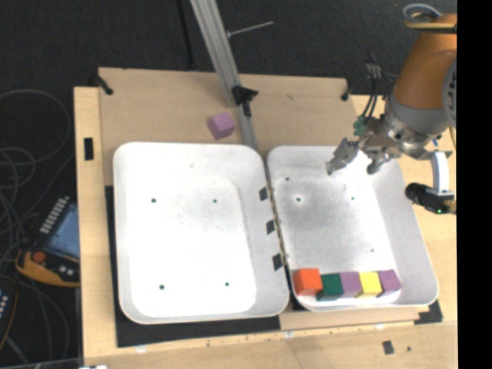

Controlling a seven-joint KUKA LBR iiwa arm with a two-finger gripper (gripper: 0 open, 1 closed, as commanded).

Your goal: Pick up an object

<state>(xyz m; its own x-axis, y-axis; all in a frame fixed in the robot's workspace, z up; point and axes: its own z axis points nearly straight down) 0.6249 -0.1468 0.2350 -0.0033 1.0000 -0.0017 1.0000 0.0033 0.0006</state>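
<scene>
Gripper (356,160) hangs over the back of the right bin (407,229), fingers spread wide, nothing between them. Five blocks line the bin's front edge: orange block (308,280), green, light purple, yellow, purple. Another purple block (221,125) sits on the bench behind the left bin (138,206).

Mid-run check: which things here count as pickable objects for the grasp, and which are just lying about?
For the job:
orange block
green block
purple block
yellow block
end purple block
gripper, open

Lying about:
stray purple cube, outside the bins
handheld controller
cables
</scene>
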